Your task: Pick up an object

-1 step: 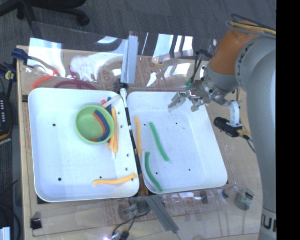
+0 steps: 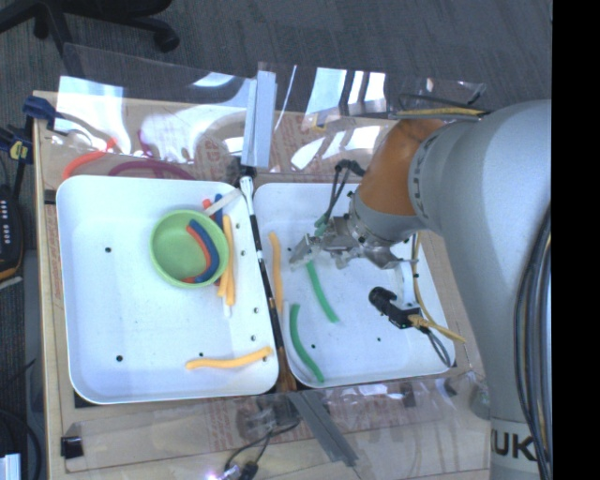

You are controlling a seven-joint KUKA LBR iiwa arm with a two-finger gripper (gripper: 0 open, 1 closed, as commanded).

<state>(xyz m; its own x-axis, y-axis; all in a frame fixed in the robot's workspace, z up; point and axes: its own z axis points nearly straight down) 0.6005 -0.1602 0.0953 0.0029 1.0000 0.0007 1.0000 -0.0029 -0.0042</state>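
The gripper (image 2: 314, 249) hangs over the right bin (image 2: 375, 370). Whether it is parted or closed, I cannot tell. A green strip (image 2: 322, 293) lies just below it.

Dark grey carpet floor (image 2: 281, 37), black chair base (image 2: 141, 23)

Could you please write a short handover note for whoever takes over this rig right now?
Gripper: low over the right bin, near its upper left; finger state unclear, nothing visibly held.
Right bin: two green strips, one orange strip by the left wall.
Left bin: green bowl, orange strips beside it and near the front edge.
Done: no pick confirmed.
Left: grasp and lift an object.
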